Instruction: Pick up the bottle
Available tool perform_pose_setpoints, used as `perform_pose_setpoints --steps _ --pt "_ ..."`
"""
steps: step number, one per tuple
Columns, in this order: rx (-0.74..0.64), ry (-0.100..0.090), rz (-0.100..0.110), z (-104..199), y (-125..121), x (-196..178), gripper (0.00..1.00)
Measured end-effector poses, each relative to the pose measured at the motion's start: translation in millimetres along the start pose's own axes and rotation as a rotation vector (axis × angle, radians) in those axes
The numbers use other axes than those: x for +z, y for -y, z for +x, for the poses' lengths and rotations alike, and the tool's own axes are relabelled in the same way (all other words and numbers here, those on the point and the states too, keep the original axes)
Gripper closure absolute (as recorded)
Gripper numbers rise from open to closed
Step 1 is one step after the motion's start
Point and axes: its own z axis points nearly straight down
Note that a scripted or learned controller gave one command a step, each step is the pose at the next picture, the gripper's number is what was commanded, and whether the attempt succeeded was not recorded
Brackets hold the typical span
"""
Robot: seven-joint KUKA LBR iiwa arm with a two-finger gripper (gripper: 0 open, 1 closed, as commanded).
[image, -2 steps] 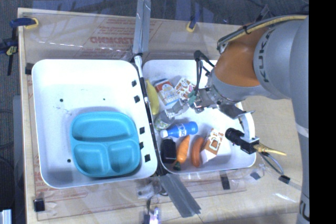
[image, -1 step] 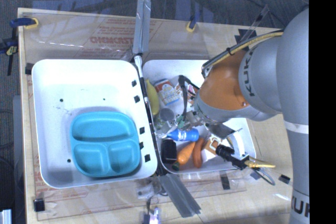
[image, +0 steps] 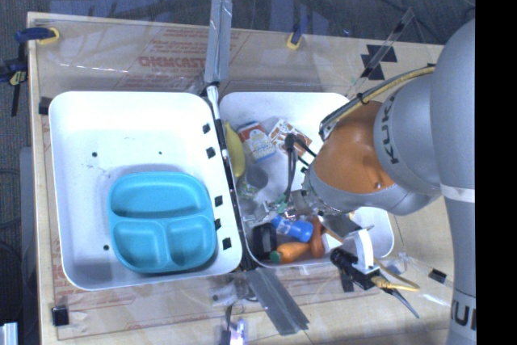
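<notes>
At the near end of the right bin [image: 380, 226], the bottle [image: 292, 229], blue-labelled, lay on its side among clutter, beside a carrot [image: 292, 253]. The arm's wrist [image: 355, 161] hung just above, hiding the claw, so its state could not be told. This looked like the descent; next, a clean grip was needed. The left bin [image: 73, 174] held a blue tray [image: 161, 220].

Single fixed camera, mounted above the worktop [image: 161, 52], looks down at a slant, moderately close; arm [image: 420, 141] enters right of it.
</notes>
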Motion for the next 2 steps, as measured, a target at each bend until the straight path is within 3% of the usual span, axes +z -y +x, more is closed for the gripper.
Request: perform_pose_setpoints --steps 1,2 --pt "-0.005 0.001 0.000 -1 -1 -10 1.00" --pt "0.131 -0.001 0.001 54 -9 -141 1.00"
